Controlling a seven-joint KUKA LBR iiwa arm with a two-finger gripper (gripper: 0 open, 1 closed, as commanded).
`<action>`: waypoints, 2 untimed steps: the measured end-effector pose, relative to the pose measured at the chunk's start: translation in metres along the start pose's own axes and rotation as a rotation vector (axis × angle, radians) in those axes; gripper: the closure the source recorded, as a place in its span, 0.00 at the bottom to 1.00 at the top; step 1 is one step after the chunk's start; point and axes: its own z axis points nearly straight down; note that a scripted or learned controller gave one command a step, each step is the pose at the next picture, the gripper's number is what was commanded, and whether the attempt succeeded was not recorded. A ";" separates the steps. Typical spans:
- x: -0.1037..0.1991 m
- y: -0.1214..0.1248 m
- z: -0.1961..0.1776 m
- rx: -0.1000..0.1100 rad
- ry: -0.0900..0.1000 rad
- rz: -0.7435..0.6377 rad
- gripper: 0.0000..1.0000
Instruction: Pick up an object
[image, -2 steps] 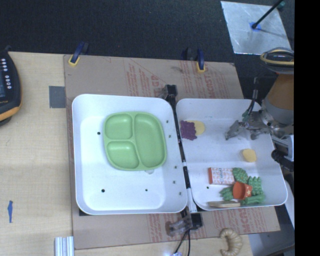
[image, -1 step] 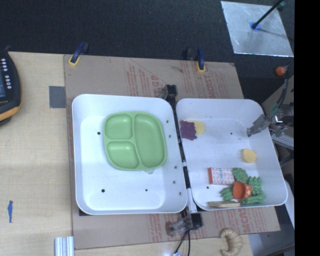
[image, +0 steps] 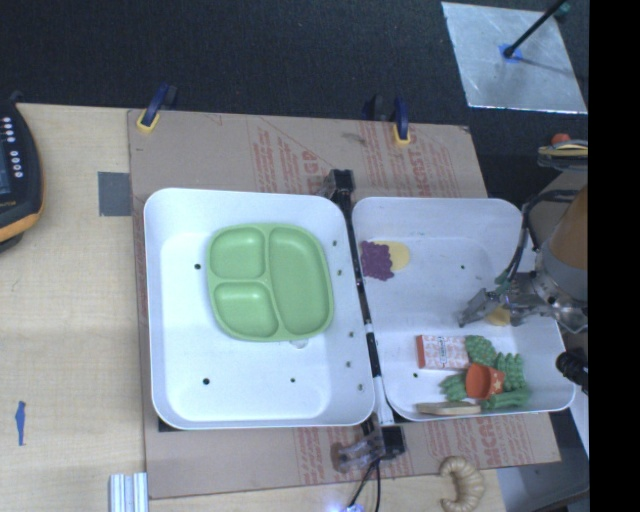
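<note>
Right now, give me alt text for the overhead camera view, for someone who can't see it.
A grey robot arm's two-finger gripper hovers low in the right shallow white bin, above a small pile of green, orange and red toy items, with a purple grape bunch near the bin's far left corner. The left white bin holds a green three-compartment plastic plate.

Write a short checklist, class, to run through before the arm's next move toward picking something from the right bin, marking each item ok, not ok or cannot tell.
1. Objects lie in the right bin: ok; grapes, red box, green toy.
2. Gripper is above that bin: ok.
3. Gripper is over a target: not ok; bare floor beneath.
4. Something already held: cannot tell.
5. Green plate lies apart, in the left bin: ok.
</note>
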 end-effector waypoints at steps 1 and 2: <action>-0.002 0.091 0.015 -0.017 -0.006 -0.004 0.00; 0.112 0.008 -0.042 -0.004 0.001 -0.008 0.00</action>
